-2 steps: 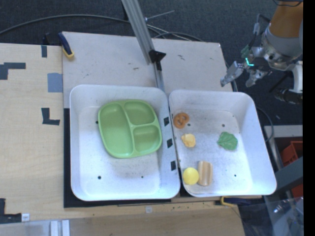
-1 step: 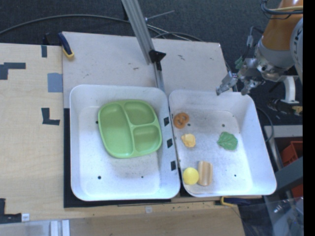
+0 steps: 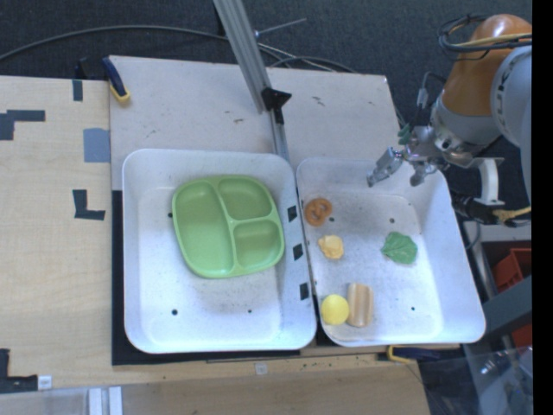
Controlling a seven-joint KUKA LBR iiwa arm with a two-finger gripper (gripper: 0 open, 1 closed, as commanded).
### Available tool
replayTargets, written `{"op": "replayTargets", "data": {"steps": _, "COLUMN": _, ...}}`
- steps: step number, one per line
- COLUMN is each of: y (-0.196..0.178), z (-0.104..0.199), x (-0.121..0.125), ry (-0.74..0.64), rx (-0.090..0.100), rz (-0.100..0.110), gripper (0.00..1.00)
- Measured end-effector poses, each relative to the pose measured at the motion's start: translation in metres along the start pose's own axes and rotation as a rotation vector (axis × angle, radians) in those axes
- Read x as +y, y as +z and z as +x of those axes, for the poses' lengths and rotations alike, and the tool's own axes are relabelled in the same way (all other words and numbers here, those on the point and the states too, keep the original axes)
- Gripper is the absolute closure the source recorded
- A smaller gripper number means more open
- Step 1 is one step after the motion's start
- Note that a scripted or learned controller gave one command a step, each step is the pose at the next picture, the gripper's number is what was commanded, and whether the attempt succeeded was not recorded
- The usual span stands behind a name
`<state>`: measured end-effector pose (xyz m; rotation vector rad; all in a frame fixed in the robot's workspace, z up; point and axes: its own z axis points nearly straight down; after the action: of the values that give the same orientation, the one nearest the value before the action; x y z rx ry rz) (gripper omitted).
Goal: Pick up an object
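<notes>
The right bin (image 3: pixel 449 258) holds several small items: an orange-brown round piece (image 3: pixel 318 211), a yellow lumpy piece (image 3: pixel 331 247), a green leafy piece (image 3: pixel 399 248), a yellow ball (image 3: pixel 334 309) and a tan cylinder (image 3: pixel 359 304) beside it. My gripper (image 3: pixel 401 169) hovers over the far edge of the right bin, above and behind the green piece. Its two fingers stand apart with nothing between them.
The left bin (image 3: pixel 147 258) holds a green divided plate (image 3: pixel 229 226). A grey metal post (image 3: pixel 246 46) slants across the bench behind the bins. Cables lie on the dark floor at the back.
</notes>
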<state>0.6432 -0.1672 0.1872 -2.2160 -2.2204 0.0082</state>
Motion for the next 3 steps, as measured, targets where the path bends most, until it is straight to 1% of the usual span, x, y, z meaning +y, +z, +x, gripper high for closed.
{"op": "replayTargets", "data": {"steps": 1, "y": 0.065, "z": 0.001, "x": -0.002, "ry": 0.000, "rx": 0.001, "rz": 0.001, "gripper": 0.00}}
{"op": "replayTargets", "data": {"steps": 2, "y": 0.051, "z": 0.001, "x": 0.000, "ry": -0.002, "rx": 0.000, "rz": -0.005, "gripper": 1.00}}
{"op": "replayTargets", "data": {"steps": 3, "y": -0.013, "z": 0.003, "x": 0.000, "ry": 0.000, "rx": -0.001, "rz": -0.012, "gripper": 1.00}}
